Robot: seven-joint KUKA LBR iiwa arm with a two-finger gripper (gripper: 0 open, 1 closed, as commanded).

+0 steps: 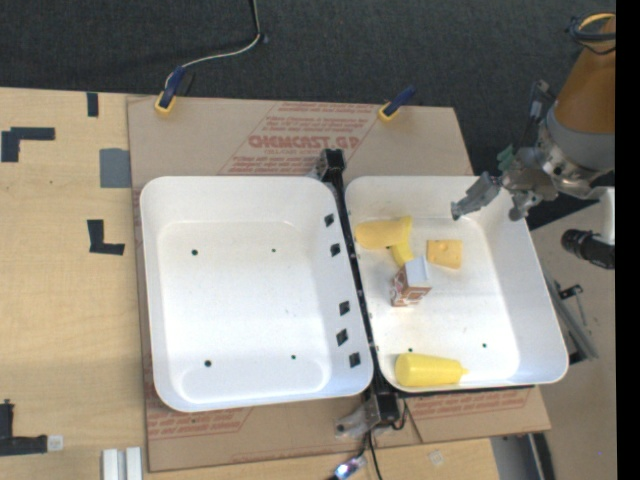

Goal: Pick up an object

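- Camera view: two shallow white bins sit side by side on a cardboard sheet (300, 133) that lies on the wooden worktop (60, 268).
- The left bin (160, 208) shows just its white floor with a few dark dots.
- The right bin (530, 308) holds four things.
- A yellow cone-like piece (383, 234) lies on its side at about 10 o'clock in that bin, just beside the black divider (345, 268) between the bins.
- A small yellow-orange block (445, 253) lies near the bin's centre, at 3 o'clock from the cone-like piece.
- A small brown-and-white carton (410, 286) sits just below them, tilted; its print is too small to read.
- A second yellow piece (428, 370) lies along the near rim at 6 o'clock.
- The gripper (470, 204) hangs over the right bin's 1 o'clock corner, well apart from all four things; whether its fingers are apart or together I cannot tell.
- Red printing on the cardboard at 12 o'clock is upside down and not clearly readable.
- Two yellow-and-blue clamps (172, 92) pin the cardboard's far edge.
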